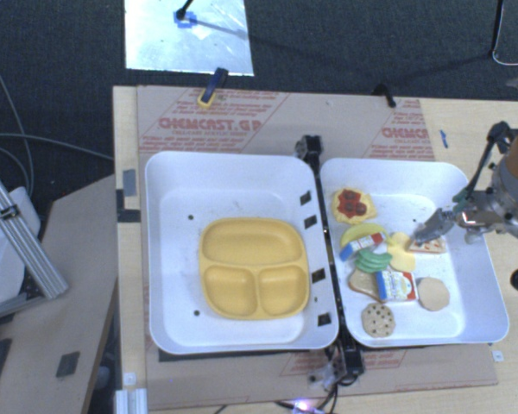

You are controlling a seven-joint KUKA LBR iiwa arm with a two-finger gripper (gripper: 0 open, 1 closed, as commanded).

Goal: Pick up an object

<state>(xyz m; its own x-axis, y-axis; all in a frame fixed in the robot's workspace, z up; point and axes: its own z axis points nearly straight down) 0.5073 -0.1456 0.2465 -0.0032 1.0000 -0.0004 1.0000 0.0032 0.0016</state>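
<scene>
- The end effector [431, 228] reaches in from the right over the right bin [475, 313], its tip low over a pizza slice [427, 247]; whether it is open or closed cannot be told, and nothing is visibly held.
- The pizza slice lies flat in the right bin's middle-right, long axis roughly left-right, just beside a yellow piece [401, 255].
- It is a pale wedge with red topping, partly hidden by the tip.
- Near it lie a banana [359, 234], a round red-topped pastry [352, 203], a chocolate-chip cookie [378, 319], a tan round piece [433, 294] and a red-and-white packet [400, 286].
- The left bin [168, 231] holds a yellow 3-compartment tray [254, 266].
- Both bins sit on a printed cardboard sheet [268, 119] on the desk [125, 145]; dark carpet [345, 24] lies beyond.
</scene>
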